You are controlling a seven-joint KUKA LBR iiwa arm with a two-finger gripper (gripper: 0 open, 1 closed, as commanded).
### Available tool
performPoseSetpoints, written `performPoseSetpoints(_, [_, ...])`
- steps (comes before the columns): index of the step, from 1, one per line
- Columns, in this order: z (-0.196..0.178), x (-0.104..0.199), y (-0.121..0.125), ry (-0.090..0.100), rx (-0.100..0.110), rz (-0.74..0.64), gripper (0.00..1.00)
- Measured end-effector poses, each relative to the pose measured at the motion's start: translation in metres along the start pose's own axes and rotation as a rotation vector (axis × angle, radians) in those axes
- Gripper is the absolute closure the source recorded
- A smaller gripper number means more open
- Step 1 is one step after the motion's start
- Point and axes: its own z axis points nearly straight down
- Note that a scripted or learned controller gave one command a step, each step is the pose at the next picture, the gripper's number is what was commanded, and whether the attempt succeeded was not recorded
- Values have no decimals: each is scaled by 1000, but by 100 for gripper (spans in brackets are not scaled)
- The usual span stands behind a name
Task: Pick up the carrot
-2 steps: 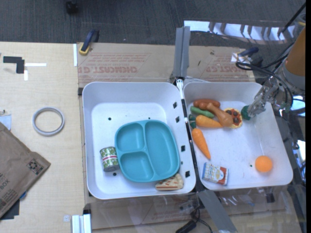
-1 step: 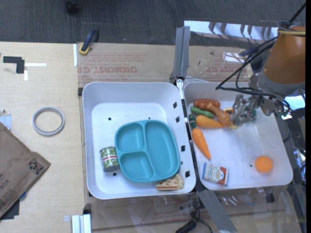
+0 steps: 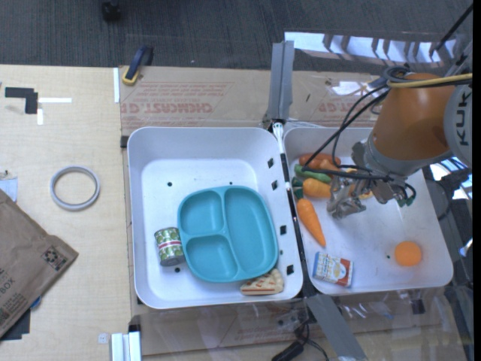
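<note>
1. The carrot point(image 3: 310, 221) lies in the right bin point(image 3: 432, 201), close to that bin's left wall, its thick end towards the far side and its tip pointing near and slightly right. It rests free on the bin floor.

2. The gripper point(image 3: 346, 204) hangs just right of the carrot, a little farther back, and nothing sits between its fingers. Whether it is released or clenched I cannot tell: the metal parts merge into one grey mass.

3. The main risk, in my judgement, is a miss. The gripper is beside the carrot rather than over it, so a straight descent would probably hit bare floor.

4. The carrot's closeness to the wall is a second risk. A finger coming down on the left could catch the rim or find no room.

5. The taper is a third. A grasp near the thin tip may let the carrot slip or swing out.

6. A cluster of vegetables point(image 3: 319, 173), orange, red and green, sits just beyond the carrot's thick end. A grasp placed too far back could take the wrong piece.

7. That cluster is partly covered by cables and the wrist, so its pieces are hard to separate.

8. The small carton point(image 3: 333, 268) and the orange ball point(image 3: 408, 253) lie nearer and seem out of the way.
</note>
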Motion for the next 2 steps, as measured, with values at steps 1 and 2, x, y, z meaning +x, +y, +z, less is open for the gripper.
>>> performPoseSetpoints(1, [-1,18,-46,-3,2,-181,0])
performPoseSetpoints(2, [-1,-32,11,-3,2,-65,0])
